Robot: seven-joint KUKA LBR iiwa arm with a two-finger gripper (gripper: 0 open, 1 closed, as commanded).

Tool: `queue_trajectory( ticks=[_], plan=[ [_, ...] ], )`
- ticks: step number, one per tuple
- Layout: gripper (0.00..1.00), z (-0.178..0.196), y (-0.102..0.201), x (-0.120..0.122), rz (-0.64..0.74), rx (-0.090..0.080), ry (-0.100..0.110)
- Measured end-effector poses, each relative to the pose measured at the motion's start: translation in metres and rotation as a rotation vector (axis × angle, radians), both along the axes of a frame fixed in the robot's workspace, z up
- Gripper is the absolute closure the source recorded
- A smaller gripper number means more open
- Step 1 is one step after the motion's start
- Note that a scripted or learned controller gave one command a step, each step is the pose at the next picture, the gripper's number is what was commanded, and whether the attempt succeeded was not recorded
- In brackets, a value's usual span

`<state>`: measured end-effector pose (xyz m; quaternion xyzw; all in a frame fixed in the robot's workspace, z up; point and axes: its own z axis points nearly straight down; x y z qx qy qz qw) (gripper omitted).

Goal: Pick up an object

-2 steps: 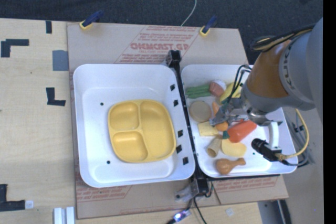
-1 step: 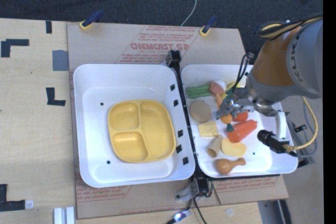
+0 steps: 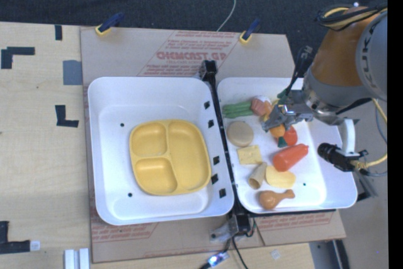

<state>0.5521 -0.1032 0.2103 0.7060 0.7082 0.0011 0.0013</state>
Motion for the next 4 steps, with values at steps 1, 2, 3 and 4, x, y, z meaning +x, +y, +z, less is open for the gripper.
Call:
queue_trajectory(
  ticks=[1, 2, 3, 4],
  plan=[
    [1.0, 0.014, 0.001, 0.0, -0.002, 0.001, 0.004],
    [1.0, 0.023, 0.045, -0.021, 0.002, 0.002, 0.006],
    [1.0, 0.022, 0.086, -0.038, 0.002, 0.002, 0.007],
    [1.0, 0.022, 0.128, -0.059, 0.002, 0.001, 0.008]
  ],
)
